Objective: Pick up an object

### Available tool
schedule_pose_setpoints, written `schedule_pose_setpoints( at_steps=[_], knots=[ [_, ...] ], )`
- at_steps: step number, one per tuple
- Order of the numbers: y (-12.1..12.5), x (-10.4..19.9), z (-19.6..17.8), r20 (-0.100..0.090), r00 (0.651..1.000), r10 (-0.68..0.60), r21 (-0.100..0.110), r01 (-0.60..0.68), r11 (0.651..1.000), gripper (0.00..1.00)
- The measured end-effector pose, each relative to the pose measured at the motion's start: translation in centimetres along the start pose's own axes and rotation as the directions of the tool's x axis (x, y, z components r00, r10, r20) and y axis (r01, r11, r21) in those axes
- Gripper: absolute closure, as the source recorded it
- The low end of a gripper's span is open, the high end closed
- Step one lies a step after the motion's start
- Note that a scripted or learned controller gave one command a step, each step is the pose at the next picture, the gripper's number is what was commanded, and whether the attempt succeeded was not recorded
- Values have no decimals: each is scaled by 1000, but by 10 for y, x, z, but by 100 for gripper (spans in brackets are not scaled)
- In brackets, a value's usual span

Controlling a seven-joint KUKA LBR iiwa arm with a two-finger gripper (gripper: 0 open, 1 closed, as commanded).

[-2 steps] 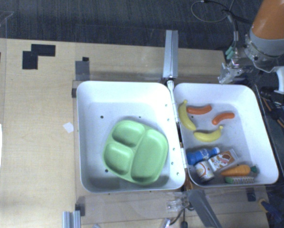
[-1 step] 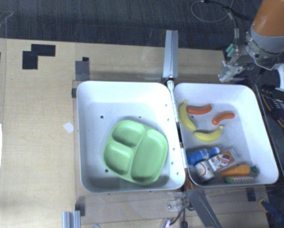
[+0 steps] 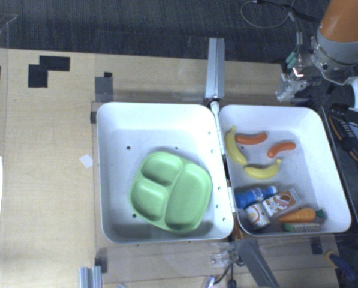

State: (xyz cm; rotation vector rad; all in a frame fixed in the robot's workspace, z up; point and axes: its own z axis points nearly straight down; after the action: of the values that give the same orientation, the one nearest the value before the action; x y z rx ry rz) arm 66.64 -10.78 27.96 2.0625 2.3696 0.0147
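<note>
The right-hand shallow white bin (image 3: 331,161) holds seven things. Two yellow plastic bananas: one (image 3: 233,147) lies against the bin's left wall, its long axis running from the far edge towards the near one, and the other (image 3: 262,171) lies near the bin's middle, its long axis across the bin and its right tip turned up towards the far edge. Two orange-red toy sausages: one (image 3: 251,138) lies level across the bin near the far left corner, and the other (image 3: 281,149), just to its right, tilts up to the right. Along the near edge lie one blue plastic bottle (image 3: 255,195), one white and brown drink carton (image 3: 274,205) with its long axis slanting up to the right, and one orange toy carrot (image 3: 300,215) pointing left. The left-hand white bin (image 3: 107,161) holds one green divided plastic plate (image 3: 171,191). The grey arm with its orange band (image 3: 345,11) hangs over the bench's far right corner, and its gripper (image 3: 290,84) points down just outside the right bin's far edge, holding nothing; whether it is apart or together cannot be told.
</note>
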Motion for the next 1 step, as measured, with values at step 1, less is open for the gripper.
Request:
schedule_pose_setpoints(
  at_steps=[1],
  knots=[
    [2,1,-9,0,1000,-5,-2,5,1000,100]
  ],
)
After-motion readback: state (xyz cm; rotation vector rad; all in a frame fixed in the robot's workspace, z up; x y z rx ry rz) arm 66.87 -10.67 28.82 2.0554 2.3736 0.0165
